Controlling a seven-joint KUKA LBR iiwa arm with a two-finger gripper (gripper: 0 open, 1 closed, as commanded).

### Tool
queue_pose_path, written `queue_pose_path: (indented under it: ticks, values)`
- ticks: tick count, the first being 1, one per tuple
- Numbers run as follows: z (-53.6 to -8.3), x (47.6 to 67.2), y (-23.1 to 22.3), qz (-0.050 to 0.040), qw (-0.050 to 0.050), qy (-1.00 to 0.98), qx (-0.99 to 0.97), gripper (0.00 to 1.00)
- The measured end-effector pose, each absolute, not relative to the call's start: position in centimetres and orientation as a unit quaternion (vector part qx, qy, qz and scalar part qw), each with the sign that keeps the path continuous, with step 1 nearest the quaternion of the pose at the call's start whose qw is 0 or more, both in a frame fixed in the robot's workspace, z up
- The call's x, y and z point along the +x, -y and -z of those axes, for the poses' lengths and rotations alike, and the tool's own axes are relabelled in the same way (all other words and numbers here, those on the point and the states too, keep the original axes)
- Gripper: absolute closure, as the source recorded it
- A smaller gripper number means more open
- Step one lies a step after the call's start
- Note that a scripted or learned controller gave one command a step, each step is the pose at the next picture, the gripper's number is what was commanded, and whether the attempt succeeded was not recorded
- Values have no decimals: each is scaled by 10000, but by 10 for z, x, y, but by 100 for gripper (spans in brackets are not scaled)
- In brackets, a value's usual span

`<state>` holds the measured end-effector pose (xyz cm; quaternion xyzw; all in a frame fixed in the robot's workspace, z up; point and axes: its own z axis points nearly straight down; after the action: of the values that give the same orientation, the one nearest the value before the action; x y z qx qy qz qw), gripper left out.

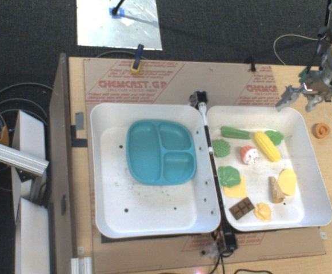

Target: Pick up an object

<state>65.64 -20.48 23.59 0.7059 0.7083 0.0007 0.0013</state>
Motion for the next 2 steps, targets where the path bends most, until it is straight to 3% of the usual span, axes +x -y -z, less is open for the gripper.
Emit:
queue_pose_path:
  ticks: [1, 2]
  values:
    - [-101, 641, 205, 24, -48, -7074, 7068, 0]
    - [-121, 646, 206, -14, 28, -7090, 7052, 100]
